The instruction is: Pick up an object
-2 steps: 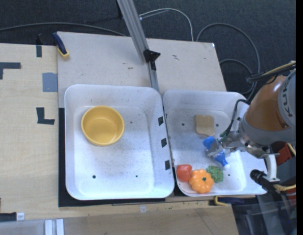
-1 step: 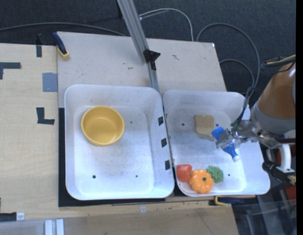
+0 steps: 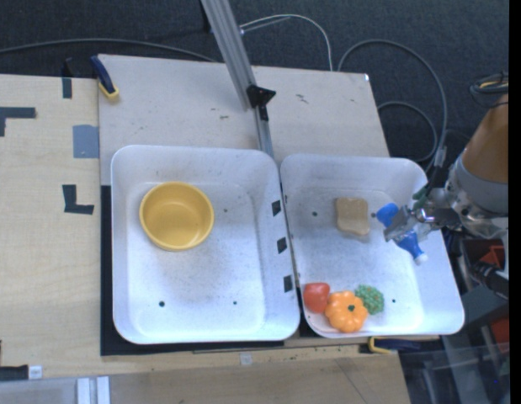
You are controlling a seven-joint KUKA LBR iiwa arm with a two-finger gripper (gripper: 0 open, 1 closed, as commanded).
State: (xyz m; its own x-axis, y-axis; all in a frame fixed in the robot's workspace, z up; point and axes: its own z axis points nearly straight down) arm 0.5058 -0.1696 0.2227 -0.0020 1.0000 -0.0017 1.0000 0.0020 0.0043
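Note:
In the right bin (image 3: 437, 310), my gripper (image 3: 406, 226) reaches in from the right edge and sits directly over a blue object (image 3: 412, 246), hiding its middle. Blue shows on both sides of the gripper, at upper left and lower right, with a small white tip at the lower end. A tan sponge-like block (image 3: 353, 215) lies just left of the gripper. Along the bin's front edge a red tomato (image 3: 316, 295), an orange pumpkin (image 3: 346, 310) and a green broccoli piece (image 3: 370, 298) are clustered together.
The left bin (image 3: 125, 310) holds a yellow bowl (image 3: 177, 215) in its upper left part. A slanted metal pole (image 3: 231, 36) runs down to the divide between the bins. Cables lie on the bench behind the right bin.

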